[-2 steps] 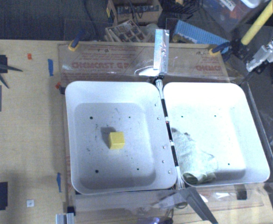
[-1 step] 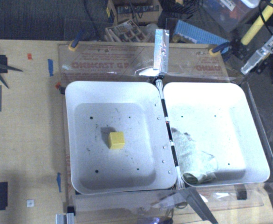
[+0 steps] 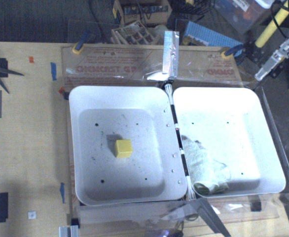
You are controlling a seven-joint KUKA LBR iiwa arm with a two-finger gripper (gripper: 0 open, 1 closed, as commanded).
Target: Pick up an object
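Yellow block [image 3: 124, 148] is seen in the left bin [image 3: 80, 107], near the middle of the floor, a bit toward the front. It is small and cube-like, a solid bright yellow with a paler top face, and sits flat and slightly rotated against the bin walls. A grey smudge or shadow is seen on the floor just behind and left of it. Nothing is touching it.

A rolled white cloth [image 3: 203, 169] is lying in the right bin [image 3: 253, 107], along the front-left corner, close to the divider between the bins. Its rolled end is turned toward the front wall.

Gripper [image 3: 270, 68] is seen past the far right corner of the right bin, outside both bins and well apart from the block. Whether it is apart or together cannot be told at this angle. Nothing is seen held in it.
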